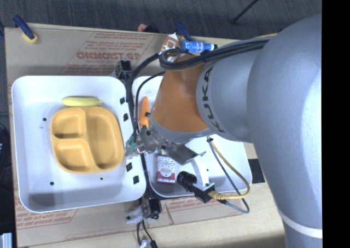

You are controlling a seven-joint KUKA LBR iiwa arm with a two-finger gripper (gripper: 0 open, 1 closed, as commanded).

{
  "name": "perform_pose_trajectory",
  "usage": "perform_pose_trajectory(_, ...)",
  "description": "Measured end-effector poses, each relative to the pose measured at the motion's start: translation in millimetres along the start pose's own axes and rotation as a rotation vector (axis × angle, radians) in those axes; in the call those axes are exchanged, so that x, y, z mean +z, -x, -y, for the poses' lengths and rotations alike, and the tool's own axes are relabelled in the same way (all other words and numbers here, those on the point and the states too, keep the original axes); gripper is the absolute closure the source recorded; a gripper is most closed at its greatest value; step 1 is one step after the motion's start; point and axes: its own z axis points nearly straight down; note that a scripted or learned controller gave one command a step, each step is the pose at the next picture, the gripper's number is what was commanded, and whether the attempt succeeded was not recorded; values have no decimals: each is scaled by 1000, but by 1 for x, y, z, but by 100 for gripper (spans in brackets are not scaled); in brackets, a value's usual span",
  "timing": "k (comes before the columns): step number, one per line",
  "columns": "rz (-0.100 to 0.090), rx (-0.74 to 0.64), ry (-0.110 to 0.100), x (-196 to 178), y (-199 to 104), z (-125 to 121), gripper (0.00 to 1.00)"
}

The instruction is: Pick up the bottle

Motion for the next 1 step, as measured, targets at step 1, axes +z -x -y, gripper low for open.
perform_pose_trajectory(1,2,-43,5,-112,47,14,100)
